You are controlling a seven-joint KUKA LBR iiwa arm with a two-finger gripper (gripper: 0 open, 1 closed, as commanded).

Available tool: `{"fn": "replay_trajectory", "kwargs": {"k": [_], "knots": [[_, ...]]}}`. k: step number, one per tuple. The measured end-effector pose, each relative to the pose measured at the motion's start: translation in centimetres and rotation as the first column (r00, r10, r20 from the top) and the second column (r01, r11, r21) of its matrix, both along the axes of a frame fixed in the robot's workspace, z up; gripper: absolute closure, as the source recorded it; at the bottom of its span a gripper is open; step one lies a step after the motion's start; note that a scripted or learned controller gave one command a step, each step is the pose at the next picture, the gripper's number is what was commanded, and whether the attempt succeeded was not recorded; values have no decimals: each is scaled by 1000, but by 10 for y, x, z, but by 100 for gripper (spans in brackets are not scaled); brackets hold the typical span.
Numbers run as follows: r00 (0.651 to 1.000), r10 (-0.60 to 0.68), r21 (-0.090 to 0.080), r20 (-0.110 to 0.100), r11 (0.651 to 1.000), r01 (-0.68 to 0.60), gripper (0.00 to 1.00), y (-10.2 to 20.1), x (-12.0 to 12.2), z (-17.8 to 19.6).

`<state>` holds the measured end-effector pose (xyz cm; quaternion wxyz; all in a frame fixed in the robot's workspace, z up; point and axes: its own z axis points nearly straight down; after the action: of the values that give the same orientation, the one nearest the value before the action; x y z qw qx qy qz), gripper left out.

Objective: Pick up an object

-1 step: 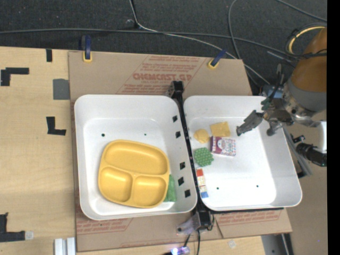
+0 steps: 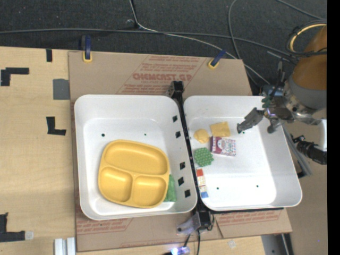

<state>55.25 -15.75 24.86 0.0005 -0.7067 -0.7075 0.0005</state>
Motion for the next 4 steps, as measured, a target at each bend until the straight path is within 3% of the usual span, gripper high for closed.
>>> {"fn": "replay_trajectory", "kwargs": {"k": [1,3,4], "knots": [[1000,-1,0,-5,1000,1,0,4,-10,-49],[1000,0,0,-5,1000,0,0,8,-2,-158],[1000,1,1,-2,1000,-1,100,9,-1,-146]]}}
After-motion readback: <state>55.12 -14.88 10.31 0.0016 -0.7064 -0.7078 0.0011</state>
